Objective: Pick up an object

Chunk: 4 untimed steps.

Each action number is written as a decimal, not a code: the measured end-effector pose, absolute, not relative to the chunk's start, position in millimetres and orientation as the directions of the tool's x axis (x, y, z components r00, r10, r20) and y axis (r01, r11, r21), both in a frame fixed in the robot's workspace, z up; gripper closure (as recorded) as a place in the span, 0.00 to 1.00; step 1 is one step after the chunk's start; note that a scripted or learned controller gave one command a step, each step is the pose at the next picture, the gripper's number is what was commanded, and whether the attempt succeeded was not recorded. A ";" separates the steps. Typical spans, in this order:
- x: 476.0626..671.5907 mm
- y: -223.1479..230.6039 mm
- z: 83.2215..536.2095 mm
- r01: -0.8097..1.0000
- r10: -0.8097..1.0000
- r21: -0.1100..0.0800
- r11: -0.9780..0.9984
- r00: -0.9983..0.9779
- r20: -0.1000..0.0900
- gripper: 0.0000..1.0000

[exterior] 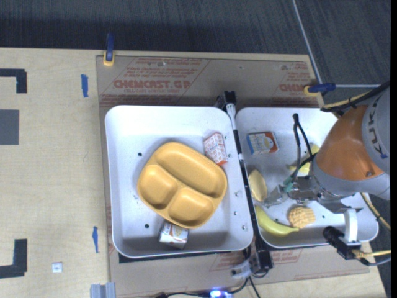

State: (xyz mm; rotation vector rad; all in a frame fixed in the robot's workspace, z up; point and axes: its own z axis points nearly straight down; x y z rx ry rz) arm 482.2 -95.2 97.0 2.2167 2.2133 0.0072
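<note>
1. Nearest: banana (pixel 273 223), lying curved along the near wall of the right bin (pixel 279 113). Flat on the floor, not lifted.
2. Just right of the banana and touching its tip: waffle (pixel 301 216), round and tan, also flat on the floor.
3. Well left of the banana, in the left bin (pixel 121 166): crumpled packet (pixel 173 234), tucked under the near edge of the plate (pixel 181 184).
4. Just behind the banana, above the waffle: gripper (pixel 296 188), low inside the right bin under the grey and orange arm (pixel 350 154). Open or closed: cannot tell, too dark and cluttered there. Nothing visibly held.
5. Behind the banana's left end: yellow oval (pixel 257 185), resting by the bin's left wall, apart from the gripper.
6. Far behind the banana: blue carton (pixel 262 143), alone near the back of the right bin.
7. Far behind and left of the banana: red carton (pixel 214 148), at the plate's far right edge.
8. Progress, judged from all this: approach done, descent into the bin apparently done; grasp unconfirmed, lift not yet done. Likely targets: waffle or banana, being closest below the gripper. Left to do: close on one item, raise it clear of the floor.
</note>
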 end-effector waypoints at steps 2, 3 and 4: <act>482.0 -94.9 96.8 1.000 1.000 0.008 0.000 0.000 -0.002 1.00; 482.0 -94.8 96.7 1.000 1.000 0.008 0.000 0.000 -0.002 0.00; 479.8 -93.1 85.9 1.000 1.000 0.001 0.000 0.000 0.000 0.00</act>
